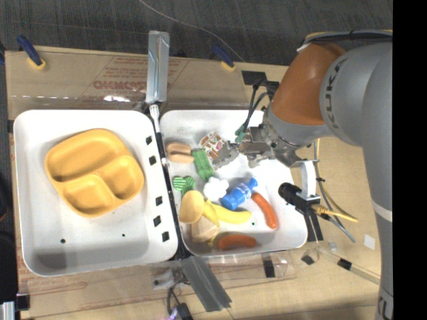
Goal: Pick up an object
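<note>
The right bin holds a jumble of toy food. A hot dog bun lies at its left, with a green piece beside it. A small white patterned item sits toward the back. In the middle are a blue bottle, a yellow banana and a tan pear-like piece. An orange-red sausage lies to the right and a second sausage by the front wall. My gripper hangs low over the bin, right beside the patterned item and the green piece.
The left bin holds a yellow divided plate. A metal divider bar rises between the bins at the back. Another green piece and a white lump lie mid-bin. The arm covers the right bin's back right corner.
</note>
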`<state>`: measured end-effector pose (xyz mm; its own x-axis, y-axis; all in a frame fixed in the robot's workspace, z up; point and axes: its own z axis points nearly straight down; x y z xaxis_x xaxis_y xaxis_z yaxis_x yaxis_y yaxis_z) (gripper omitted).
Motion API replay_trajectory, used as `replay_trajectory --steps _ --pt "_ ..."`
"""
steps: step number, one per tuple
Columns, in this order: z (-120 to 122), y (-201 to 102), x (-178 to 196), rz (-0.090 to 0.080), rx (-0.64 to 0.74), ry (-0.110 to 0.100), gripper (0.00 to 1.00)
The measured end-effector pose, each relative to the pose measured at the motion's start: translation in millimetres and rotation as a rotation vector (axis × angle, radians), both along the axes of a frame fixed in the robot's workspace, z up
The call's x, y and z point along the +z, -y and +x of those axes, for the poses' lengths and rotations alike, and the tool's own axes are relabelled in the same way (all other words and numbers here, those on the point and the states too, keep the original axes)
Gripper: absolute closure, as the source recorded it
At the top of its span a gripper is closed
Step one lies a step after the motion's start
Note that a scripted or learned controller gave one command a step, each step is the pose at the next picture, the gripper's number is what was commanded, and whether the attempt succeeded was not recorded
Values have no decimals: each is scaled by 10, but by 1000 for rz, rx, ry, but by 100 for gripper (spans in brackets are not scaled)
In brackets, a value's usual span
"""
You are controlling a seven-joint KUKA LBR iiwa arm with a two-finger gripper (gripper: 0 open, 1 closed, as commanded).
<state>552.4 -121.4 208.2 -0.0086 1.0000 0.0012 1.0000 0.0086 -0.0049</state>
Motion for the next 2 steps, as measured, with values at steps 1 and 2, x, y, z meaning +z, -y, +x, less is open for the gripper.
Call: replay_trajectory --steps 1,2 --pt "1004 92 -894 0 -29 -8 0" --pt "1029 100 -840 -1 -29 1 0"
